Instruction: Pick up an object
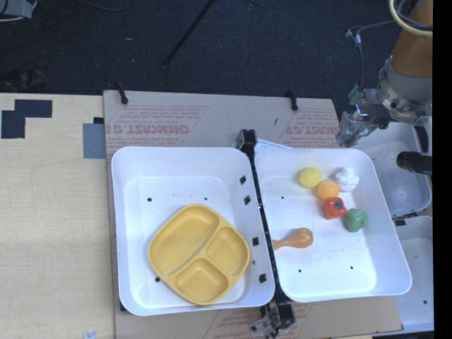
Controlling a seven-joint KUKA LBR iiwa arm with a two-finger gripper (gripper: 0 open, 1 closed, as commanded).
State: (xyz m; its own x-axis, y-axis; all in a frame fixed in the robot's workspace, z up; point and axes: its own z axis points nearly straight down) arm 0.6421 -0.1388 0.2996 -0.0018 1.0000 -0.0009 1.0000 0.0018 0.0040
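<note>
Seen from above, the pincer [352, 127] hangs over the right bin's [385, 274] far right corner; how far it is open cannot be told, and nothing visible sits in it. Just below it lies a white object [346, 179], touching an orange ball [327, 189] beside a yellow ball [309, 177]. Further below sit a red piece [333, 207] and green piece [355, 219]. Well down-left, a yellow divided plate [199, 253] lies in the left bin [134, 189].

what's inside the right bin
The right bin holds a yellow ball, an orange ball, a white piece, a red-orange piece, a green piece and an orange drumstick-shaped toy. Whatever lies beneath them is covered.
</note>
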